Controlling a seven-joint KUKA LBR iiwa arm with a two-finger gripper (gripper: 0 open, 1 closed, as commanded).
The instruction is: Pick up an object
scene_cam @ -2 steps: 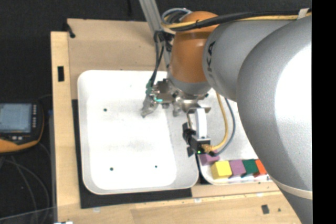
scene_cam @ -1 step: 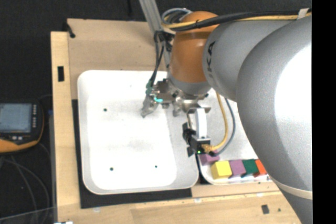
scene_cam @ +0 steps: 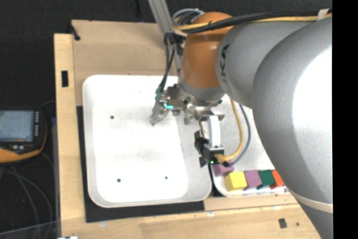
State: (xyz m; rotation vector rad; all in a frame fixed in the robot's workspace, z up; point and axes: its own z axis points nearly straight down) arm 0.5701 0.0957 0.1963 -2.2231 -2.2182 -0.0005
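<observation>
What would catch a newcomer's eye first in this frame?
The big grey arm with its orange band fills the right of the view. Its gripper hangs over the left bin, near that bin's right side. A row of coloured blocks, yellow, purple, green and orange, sits at the near end of the right bin.

a row of blocks (scene_cam: pixel 253 178) lies along the right bin's (scene_cam: pixel 225 190) front edge, beside the left bin (scene_cam: pixel 140 159).

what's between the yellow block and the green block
A purple block sits between the yellow block and the green block, as the camera view shows.
</observation>
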